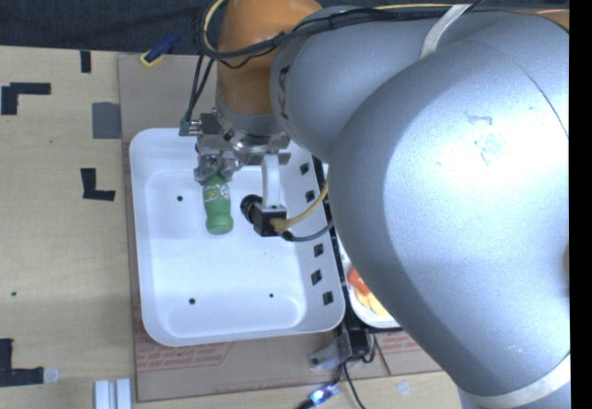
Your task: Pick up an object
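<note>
A small green bottle with a pale label near its top is over the left white bin, in the bin's upper middle. My gripper comes down from the orange wrist band right above it. The fingers close on the bottle's upper end, and the rest of the bottle points toward the bin's front. I cannot tell whether the bottle's lower end still touches the bin floor.
The big grey arm covers most of the right bin; a sliver of it with an orange and yellow thing shows beside the divider. The left bin's white floor spreads out below and left of the bottle. Brown bench surface surrounds the bins.
</note>
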Robot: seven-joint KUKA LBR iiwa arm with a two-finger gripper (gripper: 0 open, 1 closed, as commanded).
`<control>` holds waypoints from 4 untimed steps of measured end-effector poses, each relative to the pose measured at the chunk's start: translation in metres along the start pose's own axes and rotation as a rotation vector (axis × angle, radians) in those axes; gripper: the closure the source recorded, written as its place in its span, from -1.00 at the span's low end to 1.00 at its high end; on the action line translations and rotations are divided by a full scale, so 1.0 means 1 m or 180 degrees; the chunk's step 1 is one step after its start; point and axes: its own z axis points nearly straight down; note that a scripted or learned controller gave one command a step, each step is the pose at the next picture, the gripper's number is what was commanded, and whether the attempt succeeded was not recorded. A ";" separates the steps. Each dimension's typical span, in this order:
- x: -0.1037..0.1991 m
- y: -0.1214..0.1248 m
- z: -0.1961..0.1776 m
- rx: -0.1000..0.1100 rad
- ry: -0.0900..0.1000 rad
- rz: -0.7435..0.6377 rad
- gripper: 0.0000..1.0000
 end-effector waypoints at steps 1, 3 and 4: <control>0.037 -0.037 0.032 0.0011 -0.0009 0.0015 1.00; 0.036 -0.104 -0.181 -0.0018 0.0002 0.0017 1.00; 0.033 -0.123 -0.302 -0.0044 0.0014 0.0018 1.00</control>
